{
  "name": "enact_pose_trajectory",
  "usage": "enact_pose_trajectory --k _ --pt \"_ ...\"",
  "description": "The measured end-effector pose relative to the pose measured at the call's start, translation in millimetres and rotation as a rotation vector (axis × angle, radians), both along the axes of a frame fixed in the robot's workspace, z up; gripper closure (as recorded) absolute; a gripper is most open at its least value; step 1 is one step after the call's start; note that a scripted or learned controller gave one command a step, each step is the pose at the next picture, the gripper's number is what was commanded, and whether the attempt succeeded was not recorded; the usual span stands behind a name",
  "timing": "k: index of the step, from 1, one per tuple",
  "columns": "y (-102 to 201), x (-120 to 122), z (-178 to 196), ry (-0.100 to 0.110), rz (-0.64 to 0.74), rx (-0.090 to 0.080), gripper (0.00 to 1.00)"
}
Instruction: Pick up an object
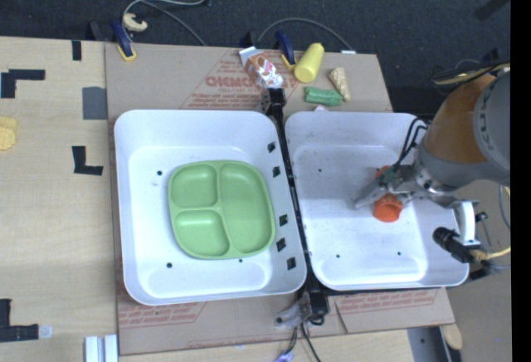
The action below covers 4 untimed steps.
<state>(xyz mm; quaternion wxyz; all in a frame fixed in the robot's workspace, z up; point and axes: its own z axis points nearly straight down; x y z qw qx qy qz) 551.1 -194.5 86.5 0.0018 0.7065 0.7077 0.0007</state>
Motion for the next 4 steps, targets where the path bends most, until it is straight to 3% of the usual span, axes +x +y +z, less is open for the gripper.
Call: enact_pose_trajectory --k 1,2,3,4 --pt "38.1 -21.0 0.2 -0.002 -0.001 -0.001 0.0" --pt "37.3 -20.5 10.1 -0.004 -0.001 -0.003 1.0" --pt "37.4 -20.7 9.9 -0.003 -0.001 -0.003 0.0" --pt "76.6 17.1 -0.1 -0.001 0.0 0.0 0.0"
